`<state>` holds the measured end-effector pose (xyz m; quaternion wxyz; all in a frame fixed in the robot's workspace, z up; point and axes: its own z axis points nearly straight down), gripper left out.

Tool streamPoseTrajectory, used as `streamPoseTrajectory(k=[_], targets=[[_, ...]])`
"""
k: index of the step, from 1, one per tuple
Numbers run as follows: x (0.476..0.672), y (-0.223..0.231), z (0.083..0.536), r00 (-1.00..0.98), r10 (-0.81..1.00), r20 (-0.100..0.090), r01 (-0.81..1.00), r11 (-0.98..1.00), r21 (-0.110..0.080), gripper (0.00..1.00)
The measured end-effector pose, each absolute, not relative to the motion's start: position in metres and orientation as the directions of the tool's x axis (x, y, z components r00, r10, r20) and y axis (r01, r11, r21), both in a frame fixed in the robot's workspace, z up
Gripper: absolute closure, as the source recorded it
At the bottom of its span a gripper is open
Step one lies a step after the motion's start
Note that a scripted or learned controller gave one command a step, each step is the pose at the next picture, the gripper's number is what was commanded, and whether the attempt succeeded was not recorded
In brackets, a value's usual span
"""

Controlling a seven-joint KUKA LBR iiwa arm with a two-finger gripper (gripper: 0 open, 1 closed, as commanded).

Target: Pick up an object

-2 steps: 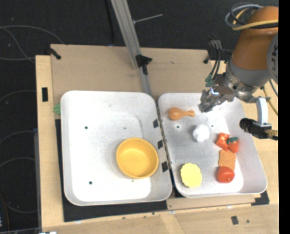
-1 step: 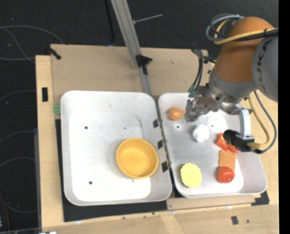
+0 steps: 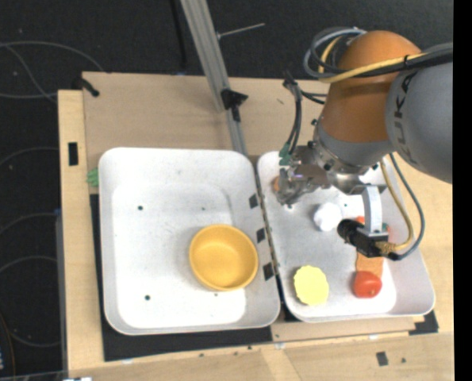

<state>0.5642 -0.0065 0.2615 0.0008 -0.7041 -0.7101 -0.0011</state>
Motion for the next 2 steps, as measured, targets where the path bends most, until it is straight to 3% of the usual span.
streamPoseTrajectory(k=[2], targets=[[0.518, 0.081, 0.245, -0.007, 1.000, 0.002, 1.000, 0.007, -0.001, 1.00]])
